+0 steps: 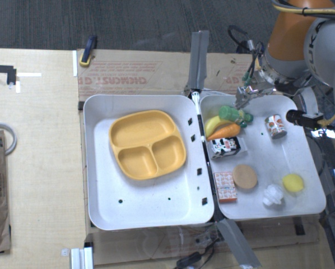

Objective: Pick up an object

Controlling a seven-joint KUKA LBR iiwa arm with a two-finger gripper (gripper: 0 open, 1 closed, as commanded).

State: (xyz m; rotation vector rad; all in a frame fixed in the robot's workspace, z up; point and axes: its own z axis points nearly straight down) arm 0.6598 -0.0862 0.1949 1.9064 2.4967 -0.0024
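Arm reaches in from right, orange band up top, wrist bent down toward far left corner of right bin (pixel 310 167). Gripper (pixel 245 97) hangs just above toy carrot (pixel 224 130) and banana (pixel 212 125); cannot tell if fingers are apart or together. Small can (pixel 276 126) lies near; divided yellow plate (pixel 148 144) sits in left bin (pixel 100 206)
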